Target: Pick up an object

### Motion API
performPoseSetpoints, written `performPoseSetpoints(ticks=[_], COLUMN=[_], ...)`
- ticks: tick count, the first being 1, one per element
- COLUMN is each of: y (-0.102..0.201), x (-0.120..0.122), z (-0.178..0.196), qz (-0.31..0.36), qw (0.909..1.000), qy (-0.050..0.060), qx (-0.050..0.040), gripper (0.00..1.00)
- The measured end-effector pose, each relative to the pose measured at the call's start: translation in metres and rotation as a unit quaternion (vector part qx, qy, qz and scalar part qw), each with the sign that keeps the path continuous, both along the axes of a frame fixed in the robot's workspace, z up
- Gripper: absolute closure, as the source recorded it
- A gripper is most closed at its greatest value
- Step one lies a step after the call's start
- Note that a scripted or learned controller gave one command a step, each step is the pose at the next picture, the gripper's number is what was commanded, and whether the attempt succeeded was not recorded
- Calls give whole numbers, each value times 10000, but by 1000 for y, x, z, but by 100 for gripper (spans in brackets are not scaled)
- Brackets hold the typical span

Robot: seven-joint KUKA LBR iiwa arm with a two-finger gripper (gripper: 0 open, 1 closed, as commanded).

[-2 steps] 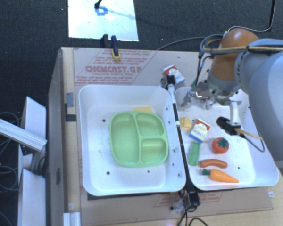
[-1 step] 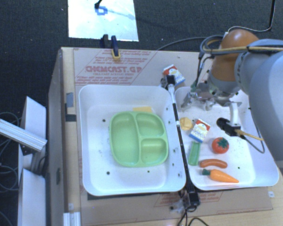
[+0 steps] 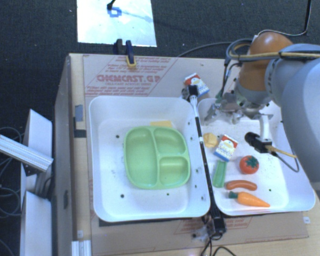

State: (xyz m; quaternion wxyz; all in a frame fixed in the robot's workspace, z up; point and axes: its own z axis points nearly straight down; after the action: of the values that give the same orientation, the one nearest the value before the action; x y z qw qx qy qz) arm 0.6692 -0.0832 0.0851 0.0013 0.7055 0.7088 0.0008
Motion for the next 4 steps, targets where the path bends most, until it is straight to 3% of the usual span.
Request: performPoseSetpoints(ticks=[1, 2, 3, 4], y=[0, 0, 0, 0], x=[0, 1, 1, 0], z=[0, 11, 11, 0], qz=[-1, 9, 9, -1], qw=[10000, 10000, 10000, 10000], qy=[0, -13, -12, 3], qx=[-1, -4, -4, -2], gripper=[0, 100, 0, 0])
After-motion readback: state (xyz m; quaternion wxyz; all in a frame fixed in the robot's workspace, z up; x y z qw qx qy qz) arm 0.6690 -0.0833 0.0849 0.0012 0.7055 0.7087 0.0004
